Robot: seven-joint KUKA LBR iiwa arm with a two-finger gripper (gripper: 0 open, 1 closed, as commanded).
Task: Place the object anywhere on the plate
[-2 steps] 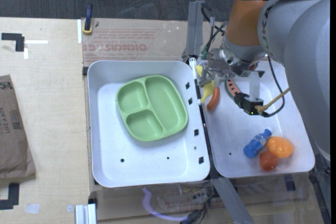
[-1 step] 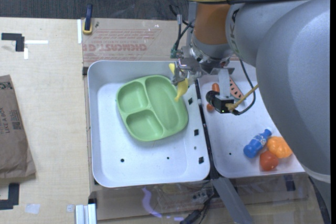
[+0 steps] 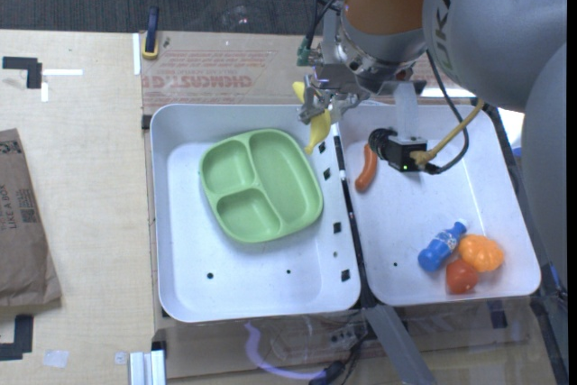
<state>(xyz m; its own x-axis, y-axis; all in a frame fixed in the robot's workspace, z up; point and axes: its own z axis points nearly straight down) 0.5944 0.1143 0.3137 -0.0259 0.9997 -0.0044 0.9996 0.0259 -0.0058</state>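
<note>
From the camera view, the grey arm with its orange band is reaching in from the right, and its end effector (image 3: 317, 108) is hanging over the far end of the ridge between the two shallow white plastic bins (image 3: 180, 275). It is gripping a small yellow banana-shaped object (image 3: 316, 136), which is dangling below the fingers just beside the far right rim of the smooth pale green three-compartment plate (image 3: 261, 185). That plate is lying flat in the left bin. In the right bin an orange-red sausage-shaped toy (image 3: 365, 169) is lying near the ridge, while a blue bottle (image 3: 442, 247), a rounded orange fruit (image 3: 480, 253) and a red fruit (image 3: 462, 277) are clustering together at the near right.
</note>
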